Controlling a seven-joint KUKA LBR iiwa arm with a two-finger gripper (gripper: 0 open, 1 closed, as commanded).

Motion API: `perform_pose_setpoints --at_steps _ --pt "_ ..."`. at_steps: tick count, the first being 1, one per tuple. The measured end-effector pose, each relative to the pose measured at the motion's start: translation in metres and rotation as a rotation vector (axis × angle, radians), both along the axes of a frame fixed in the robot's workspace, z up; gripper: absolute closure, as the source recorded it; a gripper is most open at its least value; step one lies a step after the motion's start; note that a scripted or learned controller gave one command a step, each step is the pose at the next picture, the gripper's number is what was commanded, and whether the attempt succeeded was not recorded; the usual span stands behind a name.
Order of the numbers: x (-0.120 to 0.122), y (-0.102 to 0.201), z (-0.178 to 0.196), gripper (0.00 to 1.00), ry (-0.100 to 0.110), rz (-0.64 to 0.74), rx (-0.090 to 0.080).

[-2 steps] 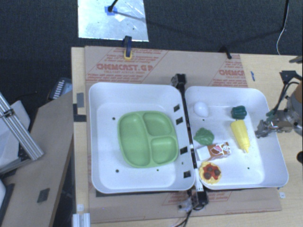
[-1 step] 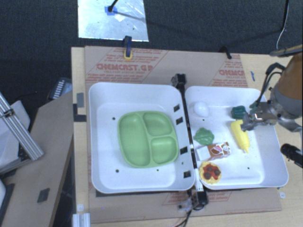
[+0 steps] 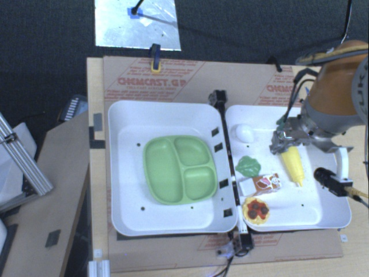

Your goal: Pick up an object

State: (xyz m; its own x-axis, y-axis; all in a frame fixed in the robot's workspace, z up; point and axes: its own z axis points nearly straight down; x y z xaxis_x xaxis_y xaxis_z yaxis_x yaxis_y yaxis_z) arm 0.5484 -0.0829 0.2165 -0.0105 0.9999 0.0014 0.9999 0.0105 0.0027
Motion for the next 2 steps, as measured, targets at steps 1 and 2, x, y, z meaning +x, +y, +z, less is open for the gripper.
perform_pose_setpoints --at_steps 1,2 --pt "0.023 0.057 -0.006 1.0 0.0 0.001 0.0" --pt "0.047 0.101 -0.006 1.0 0.0 -0.001 0.001"
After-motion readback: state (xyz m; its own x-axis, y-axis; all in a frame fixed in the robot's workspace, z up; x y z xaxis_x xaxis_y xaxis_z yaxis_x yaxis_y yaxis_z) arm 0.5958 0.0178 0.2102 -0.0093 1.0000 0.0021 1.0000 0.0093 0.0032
